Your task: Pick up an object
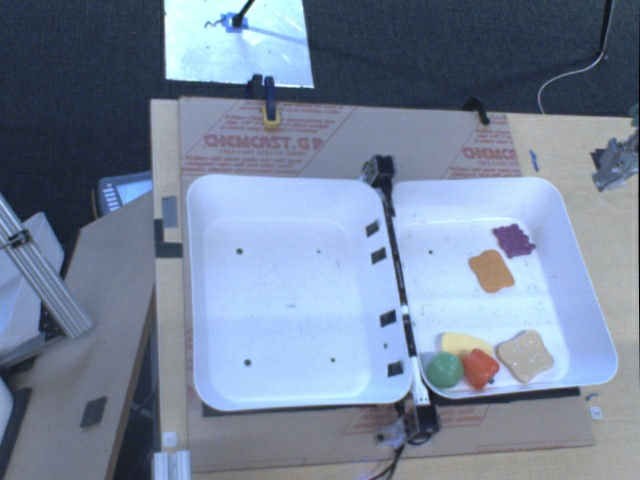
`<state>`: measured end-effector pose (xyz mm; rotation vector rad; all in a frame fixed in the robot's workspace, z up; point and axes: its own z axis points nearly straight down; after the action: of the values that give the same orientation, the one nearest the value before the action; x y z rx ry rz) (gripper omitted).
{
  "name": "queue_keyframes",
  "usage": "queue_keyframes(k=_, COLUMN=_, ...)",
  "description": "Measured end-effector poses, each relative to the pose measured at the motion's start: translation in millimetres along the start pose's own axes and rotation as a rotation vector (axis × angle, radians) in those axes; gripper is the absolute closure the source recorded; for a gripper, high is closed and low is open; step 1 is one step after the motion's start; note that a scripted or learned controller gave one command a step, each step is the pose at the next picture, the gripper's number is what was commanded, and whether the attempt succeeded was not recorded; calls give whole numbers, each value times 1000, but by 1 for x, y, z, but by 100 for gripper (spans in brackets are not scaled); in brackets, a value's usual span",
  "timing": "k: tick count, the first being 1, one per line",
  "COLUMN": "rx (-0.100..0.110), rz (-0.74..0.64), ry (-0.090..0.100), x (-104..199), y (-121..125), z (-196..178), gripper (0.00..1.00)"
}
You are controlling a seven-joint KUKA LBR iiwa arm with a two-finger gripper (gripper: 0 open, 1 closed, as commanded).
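Camera view puts the pincer (612, 164) at the far right edge of the frame, a little above the middle, as a small grey shape over the bare bench (585, 133). It is outside both bins, and too little of it shows to tell whether it is apart or together. Nothing is seen in its grip.

I judge the task to be at its very start, with the approach not yet made. The next move calls for choosing one target, travelling toward the lower left over the right bin (560, 200), and descending straight onto that thing.

Nearest the pincer, in that bin's upper right part, lie a purple piece (512, 239) and, just beside it and lower left, an orange piece (491, 270). These two stand apart from the rest, so they look the easier picks. Along the bin's lower edge sit four things packed close:
- a toast slice (525, 355)
- a red piece (481, 368)
- a green ball (444, 370)
- a yellow piece (464, 343) behind the red and green ones

That crowding could foul a grasp.

The count is six things, one of each, all in the right bin. There are two bins, the left bin (198, 298) filling the middle of the frame, and both rest on one lettered cardboard sheet (330, 140).
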<state>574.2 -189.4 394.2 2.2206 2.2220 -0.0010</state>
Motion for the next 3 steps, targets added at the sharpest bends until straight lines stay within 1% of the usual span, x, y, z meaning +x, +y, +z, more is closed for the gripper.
queue_keyframes(k=1, rx=-12, rz=-8, ry=-2, x=36, y=28, z=-98, gripper=100)
queue_keyframes(k=2, rx=0, rz=0, ry=0, x=26, y=57, z=-3, gripper=100)
queue_keyframes(k=3, rx=-18, rz=-7, ry=-4, x=48, y=96, z=-135, gripper=100)
